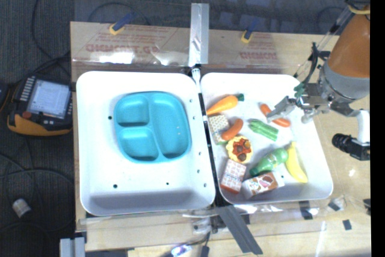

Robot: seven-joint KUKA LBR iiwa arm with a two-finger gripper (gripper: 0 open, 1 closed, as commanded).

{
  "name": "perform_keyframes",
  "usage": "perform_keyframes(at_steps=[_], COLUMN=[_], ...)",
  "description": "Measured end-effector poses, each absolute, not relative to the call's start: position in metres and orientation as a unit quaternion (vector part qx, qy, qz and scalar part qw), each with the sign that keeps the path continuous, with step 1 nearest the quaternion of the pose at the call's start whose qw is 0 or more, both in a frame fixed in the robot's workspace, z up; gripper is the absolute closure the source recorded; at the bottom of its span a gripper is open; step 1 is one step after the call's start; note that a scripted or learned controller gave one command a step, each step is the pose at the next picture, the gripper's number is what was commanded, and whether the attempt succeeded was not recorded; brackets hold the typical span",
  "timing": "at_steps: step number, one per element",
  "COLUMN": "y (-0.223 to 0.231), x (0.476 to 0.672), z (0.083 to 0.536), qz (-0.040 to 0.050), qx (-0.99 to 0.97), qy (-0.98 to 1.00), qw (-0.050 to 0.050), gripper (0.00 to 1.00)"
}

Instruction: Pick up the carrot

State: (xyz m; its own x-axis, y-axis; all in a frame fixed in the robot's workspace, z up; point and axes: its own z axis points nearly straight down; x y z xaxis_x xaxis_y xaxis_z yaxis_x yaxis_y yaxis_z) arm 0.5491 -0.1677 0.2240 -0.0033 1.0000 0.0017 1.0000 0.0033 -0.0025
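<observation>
The carrot (221, 103) is orange with a green top and lies in the upper left of the right bin (313, 147), near the divider between the bins. My gripper (292, 112) hangs over the upper right part of that bin, well to the right of the carrot and apart from it. Its fingers (278, 110) stand open with nothing between them. Just below and left of the gripper lie two small orange-red pieces (264, 108).
The right bin also holds a green vegetable (263, 129), a sausage (233, 128), a waffle (218, 123), a pizza slice (240, 148), a green bottle (269, 161), a banana (295, 164) and two cartons (233, 176). A blue divided plate (151, 126) lies in the left bin (96, 189).
</observation>
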Motion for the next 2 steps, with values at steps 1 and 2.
perform_keyframes(at_steps=[1, 2], y=[-0.179, -0.111], x=[0.585, 0.578], z=[0.169, 0.142], qz=[0.0016, -0.0004], qx=[-0.668, -0.517], qy=[-0.744, -0.856], qw=[0.000, 0.001], gripper=[0.00, 0.00])
